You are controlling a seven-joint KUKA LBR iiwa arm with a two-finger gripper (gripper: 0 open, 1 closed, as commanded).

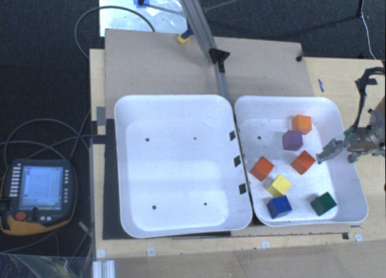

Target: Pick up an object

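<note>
Nearest the camera, along the bottom of the right bin [350,210], sit a blue block [279,206] and a green block [323,203], well apart from each other. Just above the blue one lies a yellow block [280,184], touching or nearly touching it. Farther up is an orange-red block [262,167] near the bin's left wall, and another orange-red block [303,162] to its right. A purple block [292,140] lies above that, with an orange block [301,123] just beside it at the top of the group.

The gripper [332,149] reaches in from the right edge — its grey tip hangs just beside the right-hand orange-red block, over the bin's right side. Whether it is spread or pressed together cannot be told from this angle, and no block shows between its parts.

The left bin [129,114] sits against the right one. A handheld control pad [37,195] lies on the dark floor at the left — cables trail from it.
</note>
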